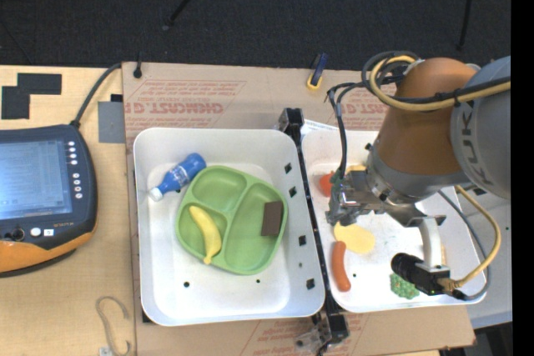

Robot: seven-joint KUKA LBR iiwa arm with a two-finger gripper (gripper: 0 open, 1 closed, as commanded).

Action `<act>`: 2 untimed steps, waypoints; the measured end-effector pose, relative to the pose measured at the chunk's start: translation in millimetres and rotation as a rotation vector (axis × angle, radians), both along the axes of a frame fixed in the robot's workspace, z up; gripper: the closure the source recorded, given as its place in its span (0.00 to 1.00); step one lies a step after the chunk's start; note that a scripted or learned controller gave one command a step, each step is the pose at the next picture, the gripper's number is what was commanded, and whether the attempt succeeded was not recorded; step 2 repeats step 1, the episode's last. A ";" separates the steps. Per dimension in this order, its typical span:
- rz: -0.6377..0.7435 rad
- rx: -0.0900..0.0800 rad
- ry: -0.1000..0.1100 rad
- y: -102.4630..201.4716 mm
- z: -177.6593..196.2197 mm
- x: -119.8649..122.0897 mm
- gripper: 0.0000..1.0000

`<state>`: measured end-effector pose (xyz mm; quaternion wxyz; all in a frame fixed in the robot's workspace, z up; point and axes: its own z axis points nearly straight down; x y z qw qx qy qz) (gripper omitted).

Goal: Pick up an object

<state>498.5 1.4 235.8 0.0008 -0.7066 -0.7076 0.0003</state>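
Two shallow white plastic bins are seen side by side on a cardboard-covered bench, on which red printed lettering is visible upside down but cannot be read with certainty. In the left bin, a green three-compartment plastic plate is set near the middle: a yellow toy banana lies in its left compartment and a dark brown rectangular block in its right one, while a small blue bottle with a white cap rests just beyond the plate's upper left rim. Over the right bin, the grey arm with its orange band is lowered, part of the letters "KUKA" showing on its grey casing, and the two-finger gripper is placed low above a flat yellow piece; whether its fingers are open or closed cannot be told. A red-orange toy sausage lies just below the yellow piece, and a small green object sits near the bin's lower right corner. A grey and orange handheld control pendant with a lit screen rests on the bench, well to the left.
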 end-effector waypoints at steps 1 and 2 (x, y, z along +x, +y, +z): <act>-0.002 0.000 0.005 -2.3 -18.4 -9.6 1.00; -0.002 0.000 0.005 -2.3 -18.4 -9.6 1.00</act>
